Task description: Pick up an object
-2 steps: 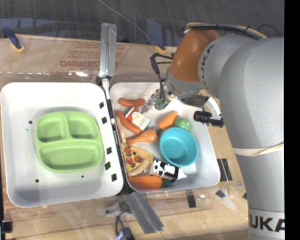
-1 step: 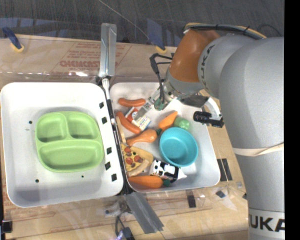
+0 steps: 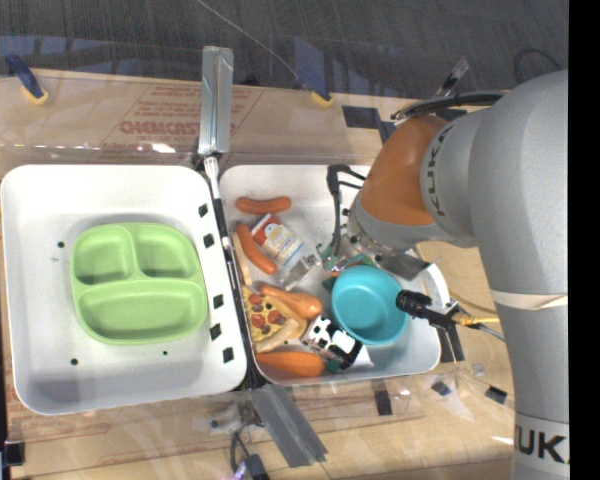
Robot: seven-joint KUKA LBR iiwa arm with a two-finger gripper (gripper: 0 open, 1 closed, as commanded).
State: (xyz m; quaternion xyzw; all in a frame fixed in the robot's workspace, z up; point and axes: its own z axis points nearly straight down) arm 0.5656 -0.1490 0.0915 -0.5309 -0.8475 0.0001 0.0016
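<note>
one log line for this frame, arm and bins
arm: over right bin | gripper: hidden | right bin: blue bowl, sausages, pizza slice | left bin: green divided plate

The bench (image 3: 100, 108) is brown wood with a clear sheet on top. Two white bins sit on it, side by side and touching. The left bin (image 3: 30, 268) is bigger. The right bin (image 3: 280, 180) is full of toy food. A grey metal strip (image 3: 216, 98) lies above where they meet.
</note>
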